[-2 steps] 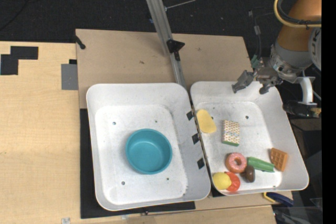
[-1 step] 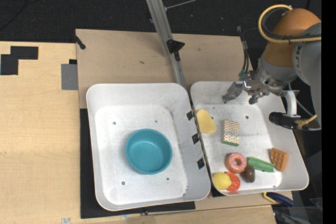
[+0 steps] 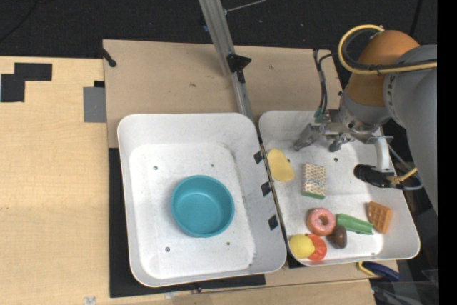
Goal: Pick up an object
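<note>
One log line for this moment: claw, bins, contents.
claw: open, holding nothing, over right bin far end | left bin: teal bowl | right bin: donut, waffle, other toy foods

A teal bowl sits in a white bin; beside it a pink doughnut, green stick, orange waffle (grid-patterned) and pale yellow piece.

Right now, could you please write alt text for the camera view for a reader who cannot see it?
A grey robot arm's gripper hovers over the back of the right bin, which holds toy foods including a doughnut. The left bin holds a blue bowl.
</note>
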Controlling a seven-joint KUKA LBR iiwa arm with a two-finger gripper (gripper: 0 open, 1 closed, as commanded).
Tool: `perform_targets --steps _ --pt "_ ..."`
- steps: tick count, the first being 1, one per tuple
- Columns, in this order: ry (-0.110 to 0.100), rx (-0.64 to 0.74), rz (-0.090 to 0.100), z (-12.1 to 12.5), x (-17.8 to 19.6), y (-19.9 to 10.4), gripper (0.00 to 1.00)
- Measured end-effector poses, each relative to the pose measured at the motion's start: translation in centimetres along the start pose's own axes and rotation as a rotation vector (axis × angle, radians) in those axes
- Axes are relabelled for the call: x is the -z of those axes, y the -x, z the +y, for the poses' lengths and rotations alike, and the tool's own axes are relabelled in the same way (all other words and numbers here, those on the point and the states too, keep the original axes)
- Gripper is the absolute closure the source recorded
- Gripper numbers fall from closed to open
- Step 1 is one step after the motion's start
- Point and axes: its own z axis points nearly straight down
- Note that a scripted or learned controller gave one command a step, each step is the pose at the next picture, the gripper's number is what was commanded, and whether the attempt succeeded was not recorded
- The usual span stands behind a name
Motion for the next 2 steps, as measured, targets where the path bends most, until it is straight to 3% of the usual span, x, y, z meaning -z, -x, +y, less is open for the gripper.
perform_targets --steps 1,2 --pt "0.005 0.000 -0.001 0.1 1.3 0.0 1.00" --pt "0.008 -0.001 -0.002 0.3 5.6 -0.2 1.00"
